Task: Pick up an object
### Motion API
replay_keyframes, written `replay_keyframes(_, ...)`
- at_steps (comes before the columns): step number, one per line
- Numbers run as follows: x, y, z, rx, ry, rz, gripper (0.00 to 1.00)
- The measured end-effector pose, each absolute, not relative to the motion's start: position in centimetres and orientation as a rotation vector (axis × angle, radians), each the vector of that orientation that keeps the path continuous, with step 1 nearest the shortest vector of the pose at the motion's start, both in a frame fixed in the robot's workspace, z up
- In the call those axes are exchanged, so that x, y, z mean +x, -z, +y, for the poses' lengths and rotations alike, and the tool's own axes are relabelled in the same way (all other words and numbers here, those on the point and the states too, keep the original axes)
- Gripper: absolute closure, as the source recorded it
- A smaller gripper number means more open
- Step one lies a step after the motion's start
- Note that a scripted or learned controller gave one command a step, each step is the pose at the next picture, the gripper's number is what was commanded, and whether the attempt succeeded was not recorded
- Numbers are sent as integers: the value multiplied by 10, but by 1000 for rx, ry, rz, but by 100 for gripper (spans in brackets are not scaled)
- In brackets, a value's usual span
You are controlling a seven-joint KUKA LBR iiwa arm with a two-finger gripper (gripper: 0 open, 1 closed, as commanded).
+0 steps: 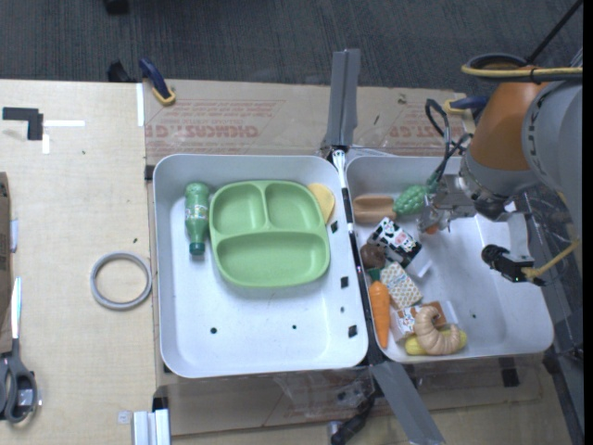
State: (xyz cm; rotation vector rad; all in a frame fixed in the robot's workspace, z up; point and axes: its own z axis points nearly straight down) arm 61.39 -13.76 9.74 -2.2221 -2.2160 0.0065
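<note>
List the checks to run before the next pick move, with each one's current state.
1. Gripper above the right bin: ok.
2. A target within reach: green leafy toy lies beside the gripper: ok.
3. Anything held already: cannot tell.
4. Space around that toy: hot dog and cow-patterned toy crowd it: not ok.
5. Green plate lies in the left bin, apart from the gripper: ok.

Dark grey carpet (278,17) runs across the top from ten o'clock to two, with a black wheel (115,0) on it at eleven. The pale wooden bench (74,202) takes nine o'clock, with brown, red-printed cardboard (232,123) at twelve and a blue clamp (157,80) at the cardboard's eleven o'clock corner. A tape ring (95,281) lies at nine, scissors (17,383) at seven.
</note>
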Motion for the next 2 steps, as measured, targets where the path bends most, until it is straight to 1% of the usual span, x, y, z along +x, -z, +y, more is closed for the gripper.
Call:
replay_keyframes(1, 646, -197, -52, -2276, -4, -2164, 100)
replay_keyframes(2, 644, -165, -140, -2042, -5, -2386, 100)
